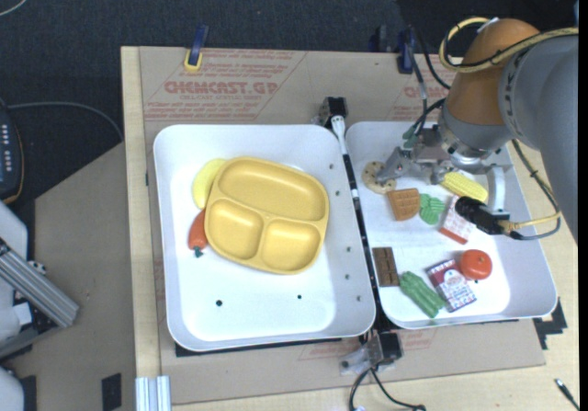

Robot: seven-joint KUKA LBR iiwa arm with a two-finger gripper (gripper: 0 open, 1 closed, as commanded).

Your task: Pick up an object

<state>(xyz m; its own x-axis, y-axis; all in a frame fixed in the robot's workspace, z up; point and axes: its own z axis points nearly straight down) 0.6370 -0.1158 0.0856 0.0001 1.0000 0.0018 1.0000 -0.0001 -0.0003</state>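
We see our pincer [430,164] low over the right bin [528,294], near a cookie [378,175] and corn [465,186]; its grip we cannot tell.

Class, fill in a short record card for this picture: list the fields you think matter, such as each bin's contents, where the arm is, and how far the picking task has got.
left bin: yellow divided tray, with a yellow piece and an orange-red carrot-like toy at its left edge
right bin: cookie, corn cob, bread slice, green toy, brown bar, green pickle-like toy, red packet, tomato
arm: reaching in over the right bin's far end
pincer: low, above the cookie and bread slice
task progress: nothing visibly held
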